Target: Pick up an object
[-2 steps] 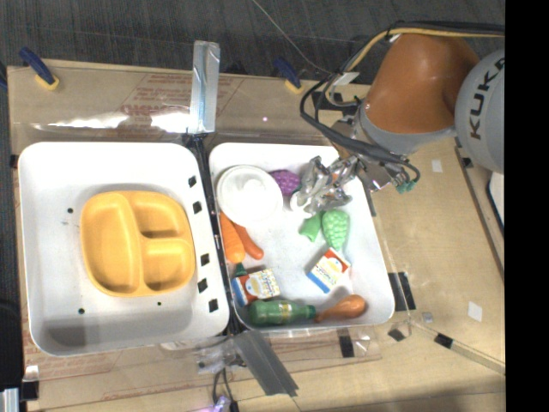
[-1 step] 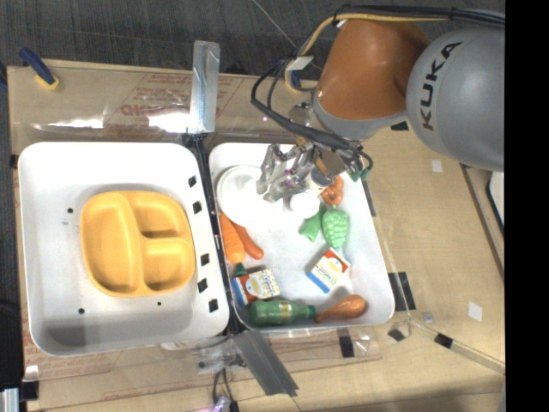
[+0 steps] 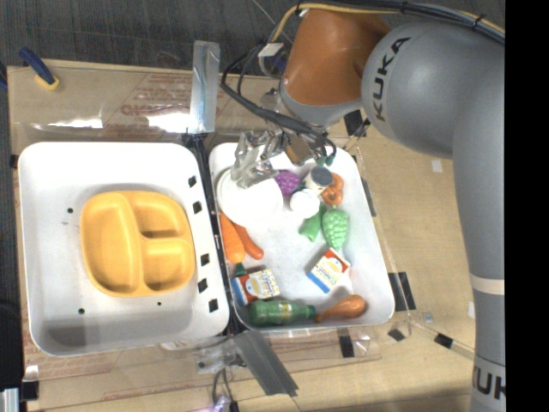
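Note:
My gripper [image 3: 255, 158] hangs over the back left corner of the right bin [image 3: 377, 264], just left of a bunch of purple grapes [image 3: 287, 181]. Nothing shows in its grasp. Close by lie a white round piece [image 3: 303, 201], a small grey cap [image 3: 320, 177] and an orange piece [image 3: 334, 190]. A green bumpy fruit [image 3: 335, 227] sits mid-bin. An orange carrot [image 3: 237, 239] rests along the left wall. Near the front are a small white and blue box [image 3: 328, 273], a carton [image 3: 258, 284], a green bottle [image 3: 279, 312] and a brown sausage-like piece [image 3: 345, 307].
The left bin [image 3: 51, 170] holds a yellow divided tray [image 3: 137, 240]. The big grey arm with its orange band [image 3: 322, 54] looms over the back of the right bin. Black cables [image 3: 249, 93] loop near the wrist. Bare white floor lies under the gripper.

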Tool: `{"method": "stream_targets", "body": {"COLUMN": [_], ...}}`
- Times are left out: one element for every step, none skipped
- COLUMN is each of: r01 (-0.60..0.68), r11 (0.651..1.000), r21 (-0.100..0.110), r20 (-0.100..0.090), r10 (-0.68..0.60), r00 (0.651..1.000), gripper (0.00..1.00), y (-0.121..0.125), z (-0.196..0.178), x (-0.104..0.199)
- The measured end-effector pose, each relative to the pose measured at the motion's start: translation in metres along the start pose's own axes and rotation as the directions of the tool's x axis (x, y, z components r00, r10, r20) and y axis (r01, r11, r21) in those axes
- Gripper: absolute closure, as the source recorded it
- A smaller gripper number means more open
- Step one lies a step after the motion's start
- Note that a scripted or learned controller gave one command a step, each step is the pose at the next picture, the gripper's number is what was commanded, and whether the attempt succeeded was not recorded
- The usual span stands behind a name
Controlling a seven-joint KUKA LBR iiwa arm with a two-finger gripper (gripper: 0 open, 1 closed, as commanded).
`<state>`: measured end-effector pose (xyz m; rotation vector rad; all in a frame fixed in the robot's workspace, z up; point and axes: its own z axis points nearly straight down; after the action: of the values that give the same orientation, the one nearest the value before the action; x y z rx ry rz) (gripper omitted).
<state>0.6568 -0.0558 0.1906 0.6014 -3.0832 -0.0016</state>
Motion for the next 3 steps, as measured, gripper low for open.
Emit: {"method": "stream_targets", "body": {"r01": [-0.223,-0.258,-0.337], "r11": [0.975,0.966,0.942], "r21": [0.005,0.002,0.001], "r20": [0.006,0.002,0.003], "r10": [0.223,0.258,0.337], "r00": [0.975,0.966,0.942], "gripper": [1.00,1.00,1.00], "y": [-0.074,-0.027,0.014], "z": [-0.070,-0.044,-0.027], "x": [0.029,0.072,0.029]}}
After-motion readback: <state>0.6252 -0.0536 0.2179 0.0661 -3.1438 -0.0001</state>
